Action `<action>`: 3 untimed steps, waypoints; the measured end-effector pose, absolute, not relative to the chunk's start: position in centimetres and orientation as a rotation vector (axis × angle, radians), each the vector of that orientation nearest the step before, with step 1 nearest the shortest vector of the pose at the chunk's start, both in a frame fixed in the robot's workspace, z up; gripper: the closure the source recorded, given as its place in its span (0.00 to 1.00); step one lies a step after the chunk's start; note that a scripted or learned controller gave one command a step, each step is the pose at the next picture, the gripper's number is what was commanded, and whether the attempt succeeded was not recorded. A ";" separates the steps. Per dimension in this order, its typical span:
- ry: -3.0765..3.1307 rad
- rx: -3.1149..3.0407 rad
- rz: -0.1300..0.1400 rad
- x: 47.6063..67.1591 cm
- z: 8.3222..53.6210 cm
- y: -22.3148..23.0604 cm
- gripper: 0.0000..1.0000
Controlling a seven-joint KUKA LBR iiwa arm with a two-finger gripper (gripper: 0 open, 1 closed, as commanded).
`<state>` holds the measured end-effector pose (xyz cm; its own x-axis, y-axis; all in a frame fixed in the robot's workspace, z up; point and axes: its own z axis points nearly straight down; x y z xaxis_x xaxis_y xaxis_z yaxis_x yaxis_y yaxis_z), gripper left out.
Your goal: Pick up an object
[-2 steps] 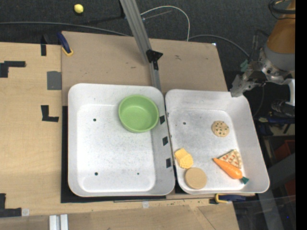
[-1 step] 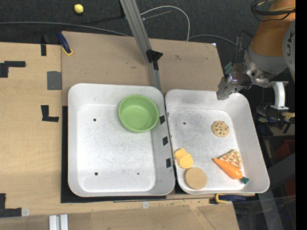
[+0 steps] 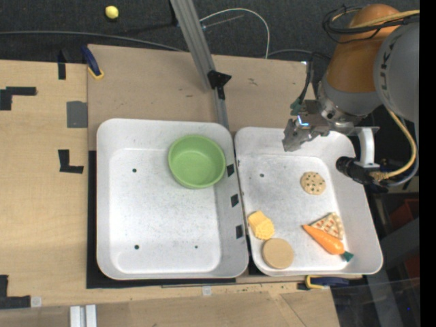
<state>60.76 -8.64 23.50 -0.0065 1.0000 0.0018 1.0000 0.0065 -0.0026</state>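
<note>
In the right bin (image 3: 272, 157) lie a round cookie (image 3: 313, 182), a pizza slice (image 3: 330, 225), an orange carrot (image 3: 326, 240), a yellow piece (image 3: 260, 225) and a tan disc (image 3: 278, 253). A green bowl (image 3: 197, 160) sits in the left bin (image 3: 119, 203), near its back right corner. My gripper (image 3: 296, 140) hangs over the back edge of the right bin, above and behind the cookie. Nothing shows between its fingers.
A grey pole (image 3: 194, 39) slants across the bench behind the bins. A small yellow ball (image 3: 112, 11) lies on the dark floor at the far left. Cables loop behind the bench and beside the arm at the right.
</note>
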 end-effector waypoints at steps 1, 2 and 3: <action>-2.227 -2.212 0.000 59.8 24.2 -3.8 1.00; -2.226 -2.213 0.002 59.0 23.8 0.5 1.00; -2.226 -2.212 0.002 58.0 23.9 4.9 1.00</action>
